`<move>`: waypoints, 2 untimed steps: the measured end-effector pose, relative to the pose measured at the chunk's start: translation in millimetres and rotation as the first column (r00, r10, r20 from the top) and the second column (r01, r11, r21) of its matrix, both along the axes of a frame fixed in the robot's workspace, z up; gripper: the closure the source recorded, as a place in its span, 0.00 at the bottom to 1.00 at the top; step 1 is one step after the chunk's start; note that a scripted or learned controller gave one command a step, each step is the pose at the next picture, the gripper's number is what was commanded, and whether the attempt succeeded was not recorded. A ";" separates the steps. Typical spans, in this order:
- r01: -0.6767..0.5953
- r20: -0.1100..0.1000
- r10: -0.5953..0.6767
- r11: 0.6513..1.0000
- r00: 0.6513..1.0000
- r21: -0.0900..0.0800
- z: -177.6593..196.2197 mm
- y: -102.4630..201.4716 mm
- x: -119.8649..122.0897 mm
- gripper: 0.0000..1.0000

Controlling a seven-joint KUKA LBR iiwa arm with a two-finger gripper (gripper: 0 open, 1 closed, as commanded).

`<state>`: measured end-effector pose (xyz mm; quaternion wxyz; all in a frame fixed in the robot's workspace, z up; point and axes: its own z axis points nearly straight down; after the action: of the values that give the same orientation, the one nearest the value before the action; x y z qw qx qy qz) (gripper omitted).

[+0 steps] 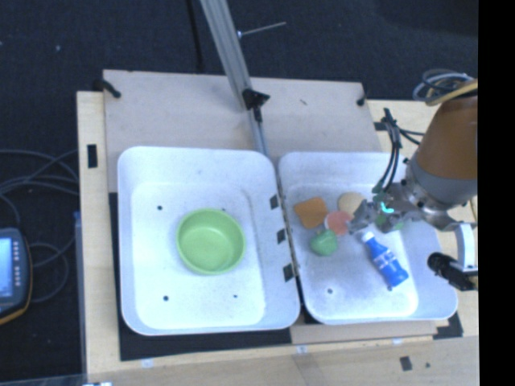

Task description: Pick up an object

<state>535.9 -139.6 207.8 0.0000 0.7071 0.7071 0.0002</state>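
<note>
Here: hand (372,215) low in right bin (354,308), grip unreadable, crowded by blue bottle (385,261), green ball (324,243); bin's front open.

Overall light: even, moderately bright, from overhead.
Bins (201,163): white floors near overexposed, grain faint.
Shadows: soft, short, under the green bowl (211,241).
Surround: floor dark, detail lost.
Focus: slightly soft throughout; small objects blurred.
Glare: none marked.

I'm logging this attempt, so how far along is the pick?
Done: the arm has reached the right bin, its tool low among the objects. In hand: nothing visibly lifted. The blue bottle, green ball and orange piece lie on the floor. Left: grasp and lift.
</note>
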 end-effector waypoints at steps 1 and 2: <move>0.000 0.000 0.000 1.000 1.000 0.000 0.1 0.0 0.2 0.00; 0.000 -0.003 0.000 1.000 1.000 0.000 -44.0 0.7 5.8 0.00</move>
<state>541.7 -138.9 163.9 -0.0012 0.7072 0.7071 -0.0010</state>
